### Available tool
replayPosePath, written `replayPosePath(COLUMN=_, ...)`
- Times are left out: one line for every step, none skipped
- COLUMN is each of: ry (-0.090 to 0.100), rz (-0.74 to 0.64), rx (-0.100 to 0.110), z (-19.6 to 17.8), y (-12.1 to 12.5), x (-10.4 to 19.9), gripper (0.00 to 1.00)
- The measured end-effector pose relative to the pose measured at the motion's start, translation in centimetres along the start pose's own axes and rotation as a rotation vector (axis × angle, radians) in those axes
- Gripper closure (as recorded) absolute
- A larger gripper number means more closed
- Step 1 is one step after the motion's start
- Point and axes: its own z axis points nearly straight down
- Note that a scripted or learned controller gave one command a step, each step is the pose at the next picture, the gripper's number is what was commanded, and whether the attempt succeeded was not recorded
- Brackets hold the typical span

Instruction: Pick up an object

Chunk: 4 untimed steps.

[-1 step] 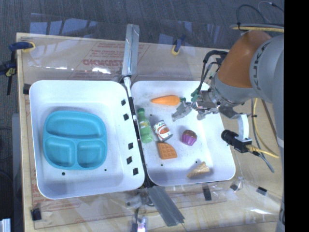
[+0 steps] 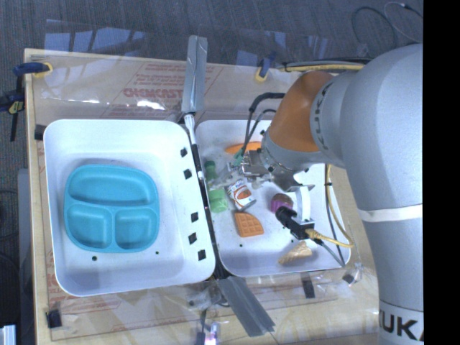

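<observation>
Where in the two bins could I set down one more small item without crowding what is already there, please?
The left bin has bare white floor all around the blue divided tray, widest along its near edge. The right bin is crowded: the waffle, small carton, purple piece and gripper fill its middle.

One fixed overhead camera looks down aslant on both white bins [image 2: 54, 192].

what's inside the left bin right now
The left bin holds a blue divided tray, lying flat with three compartments. Whatever may lie beneath the tray is covered.
</observation>
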Motion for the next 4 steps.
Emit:
replayPosePath(ry=0.002, rz=-0.116, rx=-0.007, z=0.7, y=0.6, x=-0.5, gripper=0.0)
replayPosePath(ry=-0.007, rz=-0.072, rx=-0.004, z=1.2, y=-1.2, x=-2.7, gripper=0.0)
replayPosePath(ry=0.003, rz=-0.08, rx=0.007, z=0.7, y=-1.4, x=-2.2, gripper=1.0)
replayPosePath(ry=0.006, rz=-0.173, rx=0.012, z=-11.4, y=2.5, x=-1.8, gripper=1.0)
